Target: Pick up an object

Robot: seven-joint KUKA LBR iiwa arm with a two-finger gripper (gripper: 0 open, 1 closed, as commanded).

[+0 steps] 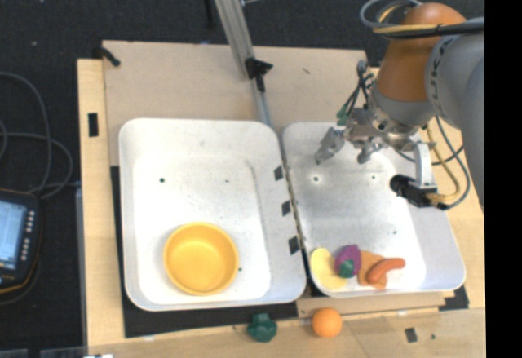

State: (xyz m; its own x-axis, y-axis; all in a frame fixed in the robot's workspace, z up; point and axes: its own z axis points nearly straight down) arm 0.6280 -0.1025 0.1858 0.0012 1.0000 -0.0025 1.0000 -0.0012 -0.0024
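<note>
My gripper (347,151) hangs over the far part of the right bin (432,226), open, with nothing between its two fingers. Small toys lie clustered at that bin's near edge: a yellow piece (320,263), a purple and green piece (348,258), and an orange-red sausage-like piece (382,268). They sit well below the gripper in the view, apart from it. A yellow bowl (201,258) rests in the near part of the left bin (147,161).
An orange ball (326,322) and a dark green toy (262,328) lie on the bench in front of the bins. A slanted metal rail (236,26) rises behind the bins. Black clips (289,208) sit along the divide between bins.
</note>
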